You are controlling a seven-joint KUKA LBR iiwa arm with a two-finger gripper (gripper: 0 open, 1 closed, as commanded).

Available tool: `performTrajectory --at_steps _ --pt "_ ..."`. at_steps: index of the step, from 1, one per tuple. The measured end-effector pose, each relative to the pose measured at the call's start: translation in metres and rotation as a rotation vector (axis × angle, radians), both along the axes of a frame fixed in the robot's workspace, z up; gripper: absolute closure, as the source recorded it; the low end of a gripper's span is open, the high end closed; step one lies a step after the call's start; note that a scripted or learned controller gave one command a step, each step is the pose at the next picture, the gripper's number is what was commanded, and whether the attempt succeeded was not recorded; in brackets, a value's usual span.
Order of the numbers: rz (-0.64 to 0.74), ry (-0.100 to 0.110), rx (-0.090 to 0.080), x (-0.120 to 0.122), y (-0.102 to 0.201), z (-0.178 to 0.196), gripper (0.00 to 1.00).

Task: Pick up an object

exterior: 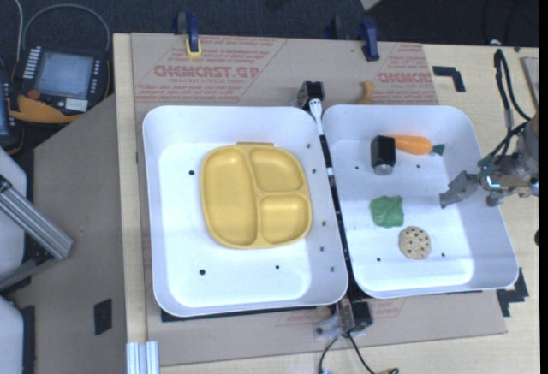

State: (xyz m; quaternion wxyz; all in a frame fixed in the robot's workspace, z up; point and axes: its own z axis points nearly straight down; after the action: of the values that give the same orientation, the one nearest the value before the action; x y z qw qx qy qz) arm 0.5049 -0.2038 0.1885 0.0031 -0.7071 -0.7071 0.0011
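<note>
The right bin (479, 278) holds four small things. A black cylinder (383, 153) stands at the back, with an orange carrot (413, 144) lying just right of it. A green leafy piece (387, 210) lies in the middle, and a round cookie (414, 242) sits in front of it. My gripper (473, 195) hangs over the right side of this bin, right of the green piece and apart from every item. It is open, with nothing between its fingers.
The left bin (171, 218) holds a yellow divided plate (255, 194). A black clamp (312, 96) sits at the back between the bins. Cables (505, 90) run along the right edge. A pendant screen (62, 73) lies off the bench at left.
</note>
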Motion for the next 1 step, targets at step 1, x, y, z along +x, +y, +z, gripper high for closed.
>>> performTrajectory --at_steps 1 --pt "0.000 0.001 0.001 -0.0068 0.0097 -0.0536 0.00"
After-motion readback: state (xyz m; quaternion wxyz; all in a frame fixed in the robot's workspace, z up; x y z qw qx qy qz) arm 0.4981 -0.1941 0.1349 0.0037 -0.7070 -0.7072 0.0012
